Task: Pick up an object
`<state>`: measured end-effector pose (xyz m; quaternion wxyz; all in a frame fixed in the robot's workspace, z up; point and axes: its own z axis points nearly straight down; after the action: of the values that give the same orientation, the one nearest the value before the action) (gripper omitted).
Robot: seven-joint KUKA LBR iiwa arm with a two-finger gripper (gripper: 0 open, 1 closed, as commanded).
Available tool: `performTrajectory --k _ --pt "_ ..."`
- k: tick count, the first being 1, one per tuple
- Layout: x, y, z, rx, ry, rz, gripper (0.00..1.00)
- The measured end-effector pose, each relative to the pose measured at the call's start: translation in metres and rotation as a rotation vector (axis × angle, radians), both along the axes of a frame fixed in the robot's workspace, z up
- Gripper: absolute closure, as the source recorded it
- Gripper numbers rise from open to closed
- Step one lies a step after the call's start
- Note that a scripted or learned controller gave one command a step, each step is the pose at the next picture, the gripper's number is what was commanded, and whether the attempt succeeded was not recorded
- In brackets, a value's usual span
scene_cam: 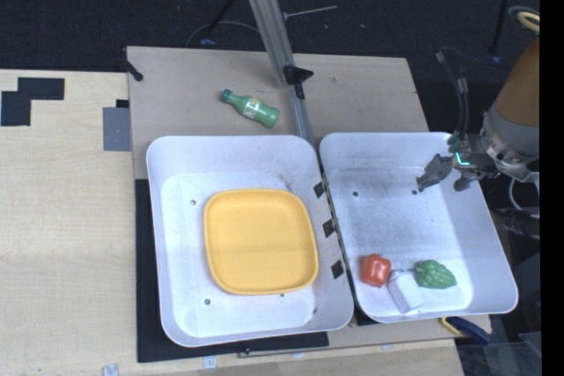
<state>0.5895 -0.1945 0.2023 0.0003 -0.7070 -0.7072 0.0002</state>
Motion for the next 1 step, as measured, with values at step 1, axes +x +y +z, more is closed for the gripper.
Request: performTrajectory --k 1 --pt "0.0000 0.0000 -0.0001 0.000 0.000 0.000 0.00"
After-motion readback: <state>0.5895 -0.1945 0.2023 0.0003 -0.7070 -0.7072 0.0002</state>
